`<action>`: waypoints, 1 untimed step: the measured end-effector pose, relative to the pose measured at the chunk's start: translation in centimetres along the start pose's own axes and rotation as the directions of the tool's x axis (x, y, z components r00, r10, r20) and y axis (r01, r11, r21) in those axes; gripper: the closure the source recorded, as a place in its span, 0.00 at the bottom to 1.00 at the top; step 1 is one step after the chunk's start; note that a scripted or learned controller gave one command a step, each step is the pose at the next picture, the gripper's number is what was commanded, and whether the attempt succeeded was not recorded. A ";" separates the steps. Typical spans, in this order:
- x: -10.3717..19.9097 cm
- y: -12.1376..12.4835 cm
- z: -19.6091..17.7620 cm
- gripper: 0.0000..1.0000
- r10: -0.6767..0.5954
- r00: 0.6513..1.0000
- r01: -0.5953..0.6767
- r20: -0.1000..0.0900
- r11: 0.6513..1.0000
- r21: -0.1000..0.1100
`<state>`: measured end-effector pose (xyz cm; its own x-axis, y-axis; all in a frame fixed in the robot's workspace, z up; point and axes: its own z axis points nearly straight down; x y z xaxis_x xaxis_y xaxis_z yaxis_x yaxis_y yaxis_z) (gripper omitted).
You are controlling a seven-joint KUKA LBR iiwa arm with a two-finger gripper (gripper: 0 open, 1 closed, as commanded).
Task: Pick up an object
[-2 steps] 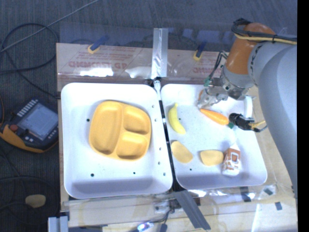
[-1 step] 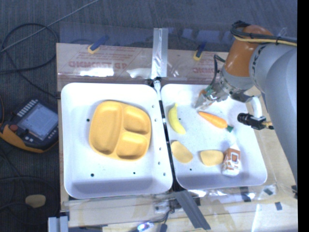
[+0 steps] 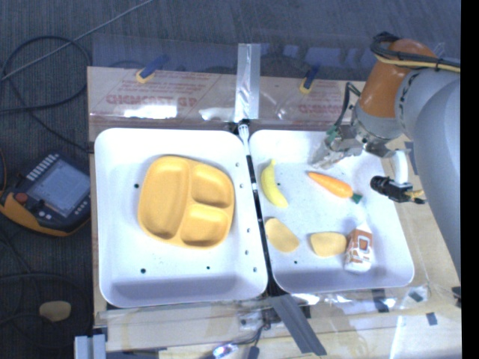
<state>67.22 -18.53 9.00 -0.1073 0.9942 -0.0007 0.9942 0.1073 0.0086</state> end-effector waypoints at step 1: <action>0.3 -0.2 0.1 0.00 -0.001 1.000 0.001 -0.009 1.000 0.014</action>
<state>67.00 -18.28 8.88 -0.1079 0.9941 0.0081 0.9941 0.1079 -0.0049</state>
